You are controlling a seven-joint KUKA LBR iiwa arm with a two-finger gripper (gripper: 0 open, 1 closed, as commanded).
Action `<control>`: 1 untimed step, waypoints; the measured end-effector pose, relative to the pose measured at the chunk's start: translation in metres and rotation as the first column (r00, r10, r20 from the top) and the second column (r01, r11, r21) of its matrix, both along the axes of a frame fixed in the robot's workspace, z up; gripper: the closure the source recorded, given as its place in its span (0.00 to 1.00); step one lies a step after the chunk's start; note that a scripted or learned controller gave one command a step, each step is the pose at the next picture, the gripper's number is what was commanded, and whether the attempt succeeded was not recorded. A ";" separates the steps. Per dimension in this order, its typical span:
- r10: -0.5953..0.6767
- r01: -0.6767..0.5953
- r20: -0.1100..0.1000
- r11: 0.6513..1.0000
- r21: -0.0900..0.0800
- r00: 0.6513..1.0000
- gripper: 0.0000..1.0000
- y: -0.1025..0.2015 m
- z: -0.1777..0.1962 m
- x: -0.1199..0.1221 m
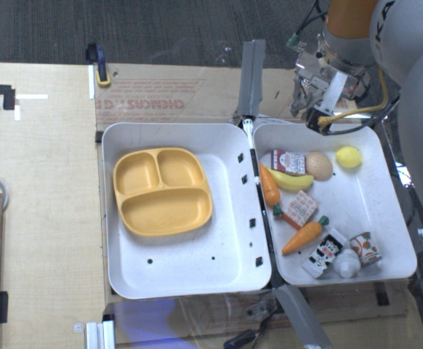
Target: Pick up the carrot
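Gripper (320,111) hovers upper right, can't tell its state. I'd go for the loose carrot (301,237) lower in the right bin (386,195), pinching across its middle.

Left bin (124,267): yellow 3-compartment tray (162,191). Right bin (386,217): banana (293,181), lemon (349,158), egg (318,166), can (366,249), 3 small cartons.

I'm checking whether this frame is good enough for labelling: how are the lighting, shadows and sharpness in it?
Camera view: even, soft light, with only faint shadows under the yellow tray and the carrot; bin contents are sharp enough to tell apart, though package print is unreadable; the white bins look bright but not blown out; the gripper is cluttered by cables and slightly soft.
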State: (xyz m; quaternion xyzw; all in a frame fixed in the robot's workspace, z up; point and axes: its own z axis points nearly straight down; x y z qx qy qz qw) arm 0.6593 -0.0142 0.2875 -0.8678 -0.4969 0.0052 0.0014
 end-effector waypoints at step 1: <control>0.170 -0.170 -0.002 0.985 0.003 0.985 1.00 0.005 -0.060 -0.001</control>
